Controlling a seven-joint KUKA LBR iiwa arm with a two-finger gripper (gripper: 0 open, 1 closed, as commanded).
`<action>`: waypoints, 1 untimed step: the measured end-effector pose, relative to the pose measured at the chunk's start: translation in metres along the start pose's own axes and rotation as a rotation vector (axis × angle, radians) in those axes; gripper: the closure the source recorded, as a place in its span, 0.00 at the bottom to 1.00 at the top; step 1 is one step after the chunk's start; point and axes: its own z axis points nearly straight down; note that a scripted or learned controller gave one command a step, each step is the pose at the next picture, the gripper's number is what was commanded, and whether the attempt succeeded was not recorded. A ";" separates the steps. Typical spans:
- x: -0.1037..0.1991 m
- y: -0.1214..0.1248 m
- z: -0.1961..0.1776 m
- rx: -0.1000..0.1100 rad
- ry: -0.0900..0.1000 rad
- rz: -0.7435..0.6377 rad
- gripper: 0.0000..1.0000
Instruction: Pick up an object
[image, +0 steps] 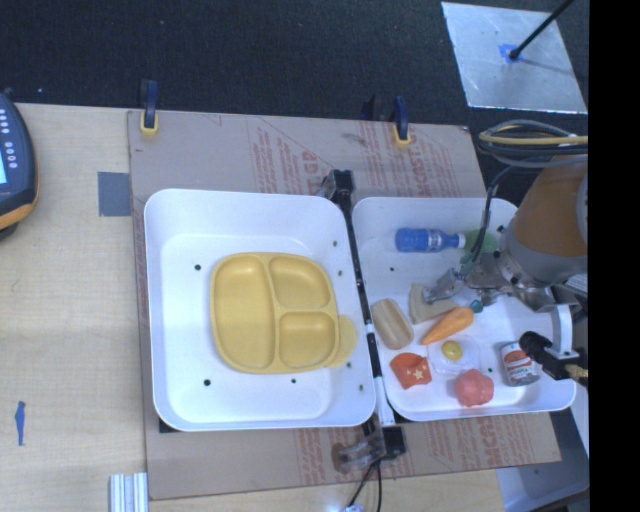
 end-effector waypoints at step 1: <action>0.050 -0.038 -0.001 -0.011 -0.012 -0.001 0.00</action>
